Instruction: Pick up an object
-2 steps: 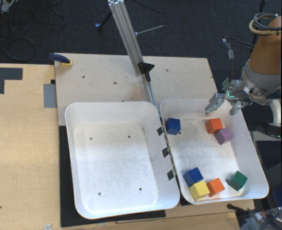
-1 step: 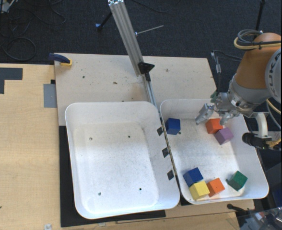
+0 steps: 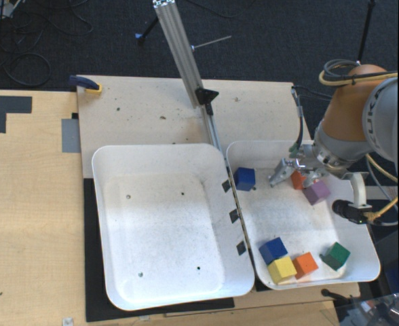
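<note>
My claw [image 3: 296,170] hangs low over the back of the right bin [image 3: 366,272], a cluster of dull silvery metal under my grey wrist and the smooth orange band above it. Whether the fingers are spread or pinched I cannot tell — the metal parts blur together from this height. Nothing is plainly gripped between them.

Just beside the claw, touching or nearly so, sits a small orange-red block [image 3: 298,180], half hidden by the metal, and against it a pale purple cube [image 3: 317,192] with a matte, soft-looking face, tilted a little. A blue cube [image 3: 245,178] rests to the left of the claw, near the bin's inner wall, apart from the others.

At the front of the same bin four more blocks huddle together: a darker blue cube [image 3: 273,248], a yellow cube [image 3: 281,269] pressed against its front side, an orange cube [image 3: 306,264] touching the yellow one, and a green cube [image 3: 336,256] a short way to the right. All have crisp edges and flat, unshiny faces.

Both bins are shallow white trays with rounded corners and a speckled, grainy floor. The left bin [image 3: 111,165] shows only a few dark specks. Between them runs a thin rail with small black clips, and a ribbed aluminium beam [image 3: 179,46] slants up from it. The desk [image 3: 138,111] beneath is pale, scuffed board.
</note>
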You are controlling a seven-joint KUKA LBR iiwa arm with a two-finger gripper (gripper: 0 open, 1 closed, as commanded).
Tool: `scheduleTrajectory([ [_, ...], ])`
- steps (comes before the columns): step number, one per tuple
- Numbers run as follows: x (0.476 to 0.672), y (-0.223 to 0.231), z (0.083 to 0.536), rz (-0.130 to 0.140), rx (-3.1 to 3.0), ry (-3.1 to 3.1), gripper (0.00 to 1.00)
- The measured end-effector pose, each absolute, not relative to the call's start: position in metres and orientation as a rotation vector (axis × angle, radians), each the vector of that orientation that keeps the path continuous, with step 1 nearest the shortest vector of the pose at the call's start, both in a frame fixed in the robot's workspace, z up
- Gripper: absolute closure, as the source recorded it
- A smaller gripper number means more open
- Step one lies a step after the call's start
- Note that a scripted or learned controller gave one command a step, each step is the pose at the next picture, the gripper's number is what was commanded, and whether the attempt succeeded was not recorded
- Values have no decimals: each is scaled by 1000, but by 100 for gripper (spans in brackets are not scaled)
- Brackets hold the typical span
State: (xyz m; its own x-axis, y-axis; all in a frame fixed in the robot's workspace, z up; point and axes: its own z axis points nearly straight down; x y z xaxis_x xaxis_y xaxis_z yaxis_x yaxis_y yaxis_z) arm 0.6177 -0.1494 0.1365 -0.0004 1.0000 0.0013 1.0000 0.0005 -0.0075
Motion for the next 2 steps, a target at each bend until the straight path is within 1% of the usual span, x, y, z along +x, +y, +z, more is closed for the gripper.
scheduleTrajectory([
  [1, 618, -148, 89, 1, -2221, -2220, 0],
  [2, 618, -149, 100, 1, -2224, -2215, 100],
])
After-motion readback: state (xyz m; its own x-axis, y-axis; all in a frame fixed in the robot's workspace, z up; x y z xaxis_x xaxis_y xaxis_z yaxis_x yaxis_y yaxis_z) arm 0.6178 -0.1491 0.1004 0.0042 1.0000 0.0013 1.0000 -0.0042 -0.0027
